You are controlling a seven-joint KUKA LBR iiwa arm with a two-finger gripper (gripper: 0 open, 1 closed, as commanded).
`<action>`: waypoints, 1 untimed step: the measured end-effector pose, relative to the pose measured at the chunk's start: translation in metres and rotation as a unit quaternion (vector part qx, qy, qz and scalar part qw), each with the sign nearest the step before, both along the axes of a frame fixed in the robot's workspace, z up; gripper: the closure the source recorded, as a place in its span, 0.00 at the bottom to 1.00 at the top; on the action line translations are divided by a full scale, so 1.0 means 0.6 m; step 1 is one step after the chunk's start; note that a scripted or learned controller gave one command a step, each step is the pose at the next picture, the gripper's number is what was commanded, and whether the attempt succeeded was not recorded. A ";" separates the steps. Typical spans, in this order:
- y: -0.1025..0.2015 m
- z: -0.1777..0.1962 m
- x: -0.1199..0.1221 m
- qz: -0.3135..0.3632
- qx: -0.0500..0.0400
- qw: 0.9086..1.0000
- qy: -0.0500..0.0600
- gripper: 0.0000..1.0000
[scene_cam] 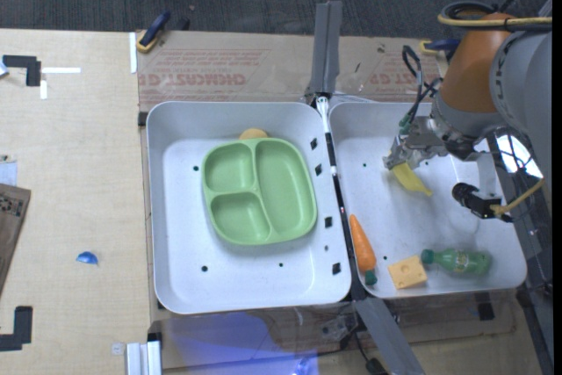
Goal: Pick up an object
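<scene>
A pale wooden bench (70, 154) bears two white bins. The right bin (386, 215) holds a yellow wedge (411, 179), its long axis running far-left to near-right, pinched at its far-left end by the gripper's (400, 161) closed fingers.

Wooden bench (70, 154) — 2 white bins (167, 215), cardboard sheet (228, 66)

A smooth, matt plastic green tray (260, 191) sits in a glossy white plastic bin (176, 215).
</scene>
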State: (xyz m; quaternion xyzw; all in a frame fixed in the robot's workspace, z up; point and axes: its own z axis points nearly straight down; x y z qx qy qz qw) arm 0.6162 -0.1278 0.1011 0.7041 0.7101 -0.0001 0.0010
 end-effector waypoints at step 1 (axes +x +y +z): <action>0.094 0.151 0.072 -0.005 0.000 1.000 0.001 1.00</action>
